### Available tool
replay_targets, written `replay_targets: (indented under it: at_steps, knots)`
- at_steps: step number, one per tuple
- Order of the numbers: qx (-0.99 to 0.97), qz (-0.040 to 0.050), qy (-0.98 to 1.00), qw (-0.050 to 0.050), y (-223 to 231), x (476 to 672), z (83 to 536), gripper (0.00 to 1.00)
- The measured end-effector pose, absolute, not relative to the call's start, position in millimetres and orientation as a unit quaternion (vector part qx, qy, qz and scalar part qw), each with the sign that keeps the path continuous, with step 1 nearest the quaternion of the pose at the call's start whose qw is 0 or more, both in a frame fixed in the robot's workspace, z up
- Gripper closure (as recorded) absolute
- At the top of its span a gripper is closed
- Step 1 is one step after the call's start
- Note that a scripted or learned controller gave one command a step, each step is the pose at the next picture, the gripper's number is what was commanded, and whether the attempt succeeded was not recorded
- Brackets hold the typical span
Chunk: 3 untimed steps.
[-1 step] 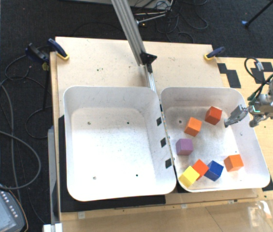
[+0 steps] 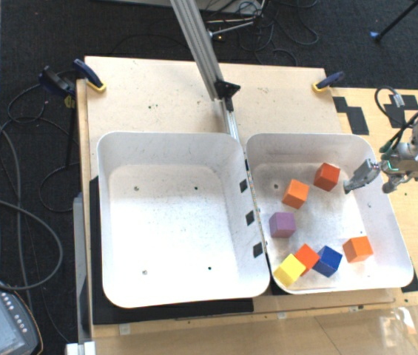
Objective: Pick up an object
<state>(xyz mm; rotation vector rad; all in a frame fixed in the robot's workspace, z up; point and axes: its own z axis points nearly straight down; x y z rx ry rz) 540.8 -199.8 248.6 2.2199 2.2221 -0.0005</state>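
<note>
On the pale wooden counter [image 2: 164, 95] stand two shallow white plastic bins side by side. Camera view: the left bin [image 2: 112, 198] carries no blocks. The right bin [image 2: 397, 261] holds seven small cubes: a red-orange cube [image 2: 328, 176] near the far right corner, an orange cube [image 2: 296, 193] just beside it toward the middle, a purple cube [image 2: 282, 224] near the centre, and along the near edge a yellow cube [image 2: 290, 269], a small orange-red cube [image 2: 307, 256], a blue cube [image 2: 328, 261] and another orange cube [image 2: 357, 248]. Yellow, orange-red and blue sit touching or nearly so.

The grey arm enters from the right, its claw [image 2: 375, 174] above the bin's right rim, close beside the red-orange cube. Nothing lies between its fingers; whether they are spread or closed I cannot tell.

Assessment: the approach step is in hand. The red-orange cube is the nearest candidate and stands apart from its neighbours. A sound grasp would centre the claw over it, square to two flat faces, and descend clear of the bin wall. The crowded near-edge trio is best avoided.
</note>
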Motion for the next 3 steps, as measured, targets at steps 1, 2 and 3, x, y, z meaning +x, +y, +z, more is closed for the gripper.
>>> replay_targets:
  at_steps: [1, 2, 3]
  knots:
    - [0.708, -0.0017, 0.707, -0.002, -206, 541.7, 187, 0.0]
    - [0.708, -0.0014, 0.706, -0.002, -212, 533.8, 137, 0.0]
    - [0.707, -0.0006, 0.707, 0.0, -212, 533.8, 93, 0.0]
